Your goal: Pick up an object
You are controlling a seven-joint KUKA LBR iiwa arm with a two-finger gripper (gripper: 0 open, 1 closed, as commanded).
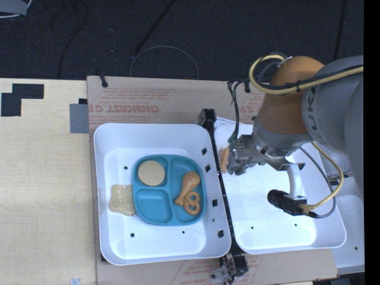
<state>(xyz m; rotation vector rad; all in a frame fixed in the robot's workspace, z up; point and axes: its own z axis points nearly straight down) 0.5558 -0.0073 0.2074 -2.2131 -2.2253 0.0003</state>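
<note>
— Did we find any writing we could read?
— Only red print on the brown cardboard sheet (148,103) under the white bins (110,141). It stood upside down to us, and we could not make out its letters with any certainty.
— Anything else?
— More red print at the sheet's near edge, too small to read.

A pale wooden bench (41,183) fills the left and near side, with a brown cardboard sheet (154,103) laid on it. Beyond lies dark carpeted floor (178,22) crossed by thin black cables (163,49).
</note>
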